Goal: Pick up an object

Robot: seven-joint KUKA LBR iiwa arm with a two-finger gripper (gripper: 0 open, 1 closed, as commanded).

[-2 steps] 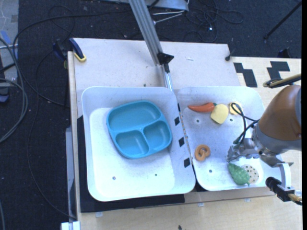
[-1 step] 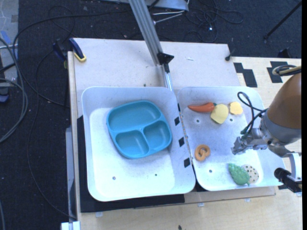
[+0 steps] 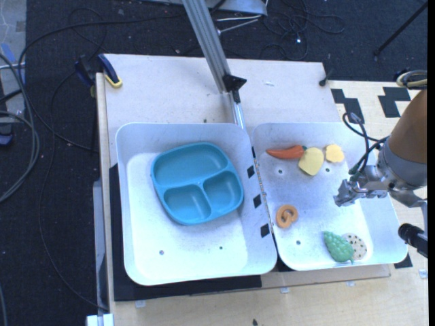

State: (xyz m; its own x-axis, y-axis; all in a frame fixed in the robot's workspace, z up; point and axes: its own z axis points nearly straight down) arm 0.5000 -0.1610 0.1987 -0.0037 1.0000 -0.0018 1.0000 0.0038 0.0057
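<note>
White bins sit side by side on the tabletop; over the right bin (image 3: 380, 250) the fingers (image 3: 343, 197) hang above bare floor, holding nothing, their spread too blurred to tell. Left of them lies an orange ring (image 3: 287, 216), nearer a green toy (image 3: 338, 246), farther a yellow piece (image 3: 311, 161) and carrot (image 3: 286, 152).

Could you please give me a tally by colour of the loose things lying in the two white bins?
Blue: 1, the three-compartment blue plastic plate in the left bin.
Orange: 2, the toy carrot and the small pretzel-shaped ring.
Yellow: 2, the larger rounded piece and the smaller lump.
Green: 1, the leafy piece.
Beige: 1, the speckled round cookie.
Total: 7.
</note>
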